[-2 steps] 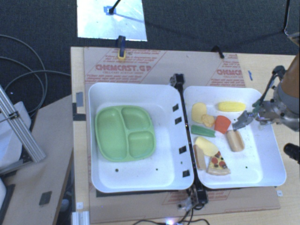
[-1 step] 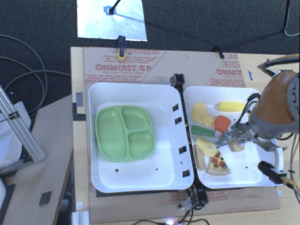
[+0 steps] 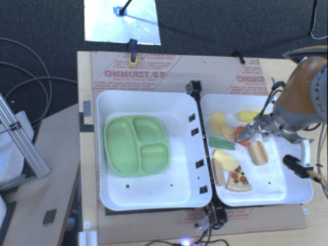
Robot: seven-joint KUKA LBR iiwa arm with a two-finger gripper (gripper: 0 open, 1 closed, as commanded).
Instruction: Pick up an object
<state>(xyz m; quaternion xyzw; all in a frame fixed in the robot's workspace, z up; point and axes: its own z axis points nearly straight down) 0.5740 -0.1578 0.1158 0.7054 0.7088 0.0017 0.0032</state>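
Several toy foods lie in the right bin (image 3: 287, 188). Among them are a red piece (image 3: 239, 136), a small orange piece (image 3: 228, 132), a green strip (image 3: 222, 144), a pale yellow round piece (image 3: 218, 121), a yellow piece (image 3: 248, 116), a hot dog bun (image 3: 258, 152), a cheese wedge (image 3: 225, 159), a pizza slice (image 3: 238, 178) and a tan stick (image 3: 218, 172). My gripper (image 3: 249, 132) reaches in from the right and is low over the right side of the red piece, just above the bun. The wrist hides how it meets the red piece.
A green divided plate (image 3: 137, 145) rests in the left bin (image 3: 154, 104). A black divider with clips (image 3: 201, 147) runs between the bins. The arm's grey and orange body (image 3: 305, 94) overhangs the right bin's far right, and a black fitting (image 3: 296, 166) lies near its right wall.
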